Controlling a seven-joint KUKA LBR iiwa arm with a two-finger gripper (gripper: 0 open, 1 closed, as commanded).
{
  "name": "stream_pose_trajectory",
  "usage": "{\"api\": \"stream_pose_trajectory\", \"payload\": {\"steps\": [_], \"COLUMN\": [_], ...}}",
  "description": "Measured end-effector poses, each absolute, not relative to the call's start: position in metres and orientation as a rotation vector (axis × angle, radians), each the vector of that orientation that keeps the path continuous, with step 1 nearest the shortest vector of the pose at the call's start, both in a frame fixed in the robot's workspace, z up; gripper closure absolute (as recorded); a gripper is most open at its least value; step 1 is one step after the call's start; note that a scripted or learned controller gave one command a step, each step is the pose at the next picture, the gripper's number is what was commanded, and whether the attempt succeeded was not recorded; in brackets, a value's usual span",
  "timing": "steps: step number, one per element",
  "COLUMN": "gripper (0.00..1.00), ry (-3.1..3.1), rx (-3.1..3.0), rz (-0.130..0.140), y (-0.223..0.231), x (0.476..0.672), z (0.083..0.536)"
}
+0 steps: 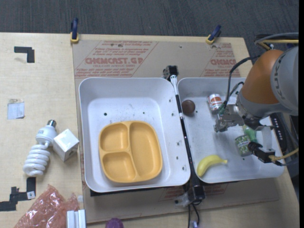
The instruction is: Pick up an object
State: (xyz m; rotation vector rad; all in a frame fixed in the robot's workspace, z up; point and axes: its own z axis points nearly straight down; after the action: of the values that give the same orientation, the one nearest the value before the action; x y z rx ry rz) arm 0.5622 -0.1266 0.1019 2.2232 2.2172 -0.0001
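The right bin (pixel 199 91) holds a yellow banana (pixel 211 164) near its front edge, a brown round object (pixel 188 107) at its left side, a small red-and-white can (pixel 215 101) and a green packet (pixel 243 145) at the right. My gripper (pixel 222 123) hangs low over the middle of this bin, just below the can and left of the green packet. Nothing shows between its fingers. The grey arm with its orange band (pixel 260 82) reaches in from the right and hides the bin's back right corner.
The left bin (pixel 90 103) contains a yellow divided plate (pixel 129 151). Outside the bins, on the left of the bench, lie a spiral light bulb (pixel 39 148), a white cube (pixel 66 144) and a pink mesh bag (pixel 45 208). Cables run along the right edge.
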Motion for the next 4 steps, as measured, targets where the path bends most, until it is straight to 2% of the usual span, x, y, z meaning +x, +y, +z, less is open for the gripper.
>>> {"api": "stream_pose_trajectory", "payload": {"steps": [1, 2, 3, 4], "gripper": [1.0, 0.0, 0.0, 1.0], "ry": [2.221, 2.222, 2.225, 2.224], "rx": [2.219, 2.218, 2.219, 2.216], "rz": [-0.001, 0.0, 0.001, 0.001], "y": [-0.201, -0.201, -0.167, -0.168], "x": [0.608, 0.608, 0.588, 0.589], "z": [0.133, 0.133, 0.093, 0.103]}}
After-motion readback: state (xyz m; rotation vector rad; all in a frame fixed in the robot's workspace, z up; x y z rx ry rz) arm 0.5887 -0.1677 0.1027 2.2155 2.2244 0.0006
